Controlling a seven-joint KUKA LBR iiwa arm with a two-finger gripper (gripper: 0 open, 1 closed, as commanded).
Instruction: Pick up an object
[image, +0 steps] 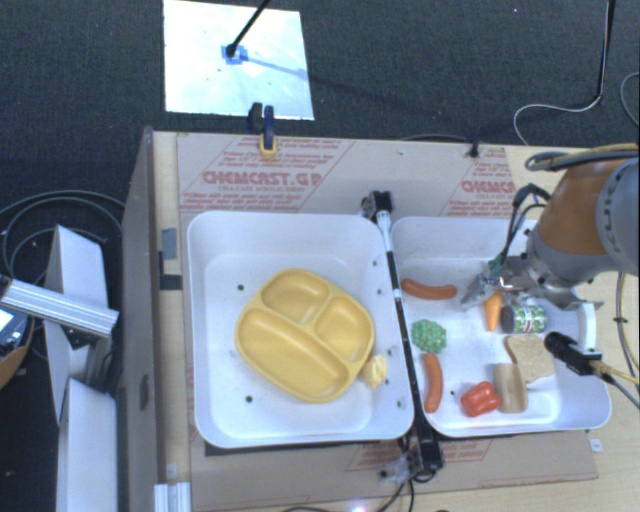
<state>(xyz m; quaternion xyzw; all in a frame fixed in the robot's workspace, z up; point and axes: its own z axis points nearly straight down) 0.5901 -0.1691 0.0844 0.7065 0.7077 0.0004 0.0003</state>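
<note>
My gripper (489, 288) hangs low over the back middle of the right bin (455, 252), reaching in from the right. Directly below its tip lies a small orange carrot (492, 314), and a small can with a green label (529, 320) sits just to the right of that. A sausage (428, 291) lies to the gripper's left, apart from it. Nearer the front are a green broccoli piece (429, 335), a second sausage (433, 382), a red pepper (479, 399), a tan bread piece (510, 387) and a slice of toast (530, 356). I cannot tell whether the carrot touches the gripper.
The left bin (215, 300) holds a yellow divided plate (305, 333) and a small pale yellow item (375, 372) by its right wall. A black divider (398, 320) runs between the bins. The grey arm with its orange band (590, 205) crosses the right bin's far right side.
</note>
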